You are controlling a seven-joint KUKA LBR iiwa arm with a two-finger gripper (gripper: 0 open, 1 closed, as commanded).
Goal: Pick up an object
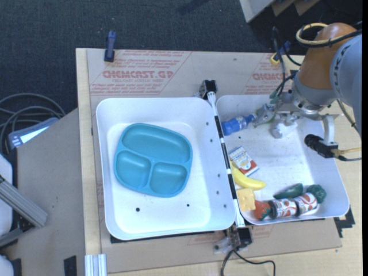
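My gripper (275,122) hangs over the far part of the right bin (322,165), below the arm's orange band. Just to its left a small blue bottle (236,124) lies on its side against the bin's left wall; nothing shows in the gripper's grasp. Nearer the front lie a red and white carton (243,160), a yellow banana (248,180), a yellow block (246,200), a red and white can (296,206) and a green vegetable (292,191).
The left bin (115,211) holds a blue divided plate (153,159). A black clip (208,88) sits where the two bins meet at the back. Cables trail from the arm at the right (322,145). Bare bin floor lies between the gripper and the front objects.
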